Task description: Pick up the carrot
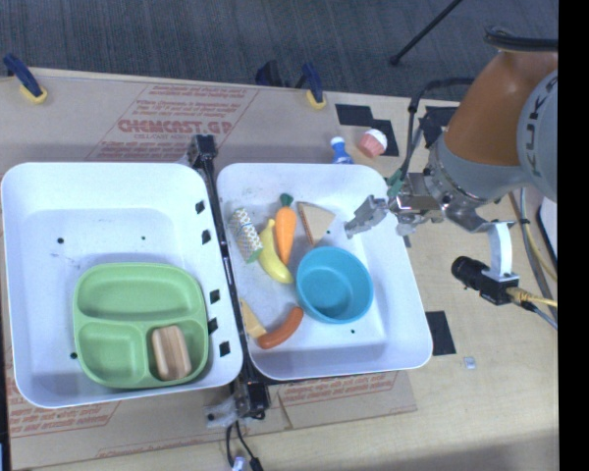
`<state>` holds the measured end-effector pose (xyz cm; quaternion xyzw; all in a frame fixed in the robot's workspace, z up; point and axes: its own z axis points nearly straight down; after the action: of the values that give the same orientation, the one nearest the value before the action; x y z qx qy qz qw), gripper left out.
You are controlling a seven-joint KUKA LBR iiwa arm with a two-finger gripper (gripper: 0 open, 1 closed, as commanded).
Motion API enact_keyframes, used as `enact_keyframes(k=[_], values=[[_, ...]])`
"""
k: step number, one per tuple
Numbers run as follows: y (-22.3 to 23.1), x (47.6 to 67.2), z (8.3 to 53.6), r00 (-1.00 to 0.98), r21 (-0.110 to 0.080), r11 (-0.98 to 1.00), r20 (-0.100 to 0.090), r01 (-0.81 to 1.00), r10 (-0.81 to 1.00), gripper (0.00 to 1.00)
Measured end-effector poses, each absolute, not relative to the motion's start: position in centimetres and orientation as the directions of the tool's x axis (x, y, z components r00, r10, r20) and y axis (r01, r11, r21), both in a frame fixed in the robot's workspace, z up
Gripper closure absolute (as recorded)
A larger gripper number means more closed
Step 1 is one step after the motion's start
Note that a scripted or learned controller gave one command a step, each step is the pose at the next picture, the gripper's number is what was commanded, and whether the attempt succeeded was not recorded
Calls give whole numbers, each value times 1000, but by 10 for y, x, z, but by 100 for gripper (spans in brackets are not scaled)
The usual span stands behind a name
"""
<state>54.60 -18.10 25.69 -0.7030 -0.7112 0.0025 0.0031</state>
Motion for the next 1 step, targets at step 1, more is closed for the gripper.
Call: enact_keyframes(k=[1], values=[[-141,574,134,-72,-20,72,4,997,997,0]])
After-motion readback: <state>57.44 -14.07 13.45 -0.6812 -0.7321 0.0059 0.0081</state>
